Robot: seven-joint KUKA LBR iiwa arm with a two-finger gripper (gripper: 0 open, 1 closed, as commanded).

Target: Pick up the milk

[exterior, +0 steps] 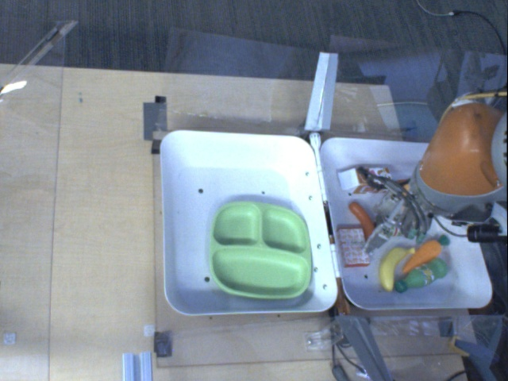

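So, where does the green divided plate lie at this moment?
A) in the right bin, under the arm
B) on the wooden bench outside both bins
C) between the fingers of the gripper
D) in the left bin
D: the green divided plate rests flat on the floor of the left bin, while the arm is over the right bin.

We are reaching in from three o'clock, our orange-banded wrist [464,153] hanging at the right of the view, and our gripper [390,227] is pointing down toward seven o'clock from that wrist.
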